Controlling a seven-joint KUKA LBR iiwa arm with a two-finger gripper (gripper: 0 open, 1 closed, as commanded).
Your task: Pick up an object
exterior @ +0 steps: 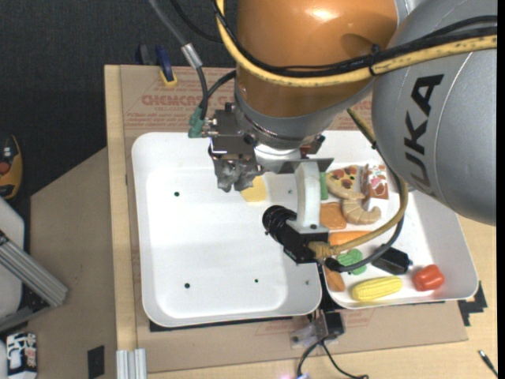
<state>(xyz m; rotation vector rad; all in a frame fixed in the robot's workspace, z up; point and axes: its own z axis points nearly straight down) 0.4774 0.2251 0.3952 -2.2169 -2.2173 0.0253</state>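
Toy food is what the arm is after, and most of it sits crowded in the right bin (465, 271): a corn cob (375, 288) near the front edge, a red tomato (428, 277) by the front right corner, a carrot (359, 238) and a pizza slice (345, 181) further back. One pale yellow wedge (255, 189), cheese by the look of it, lies in the left bin (213, 251) near its back edge, just beside the gripper (234, 176), which hangs low over that spot. Whether the fingers are parted or closed I cannot tell from here. Both bins rest on a cardboard sheet (126, 212).
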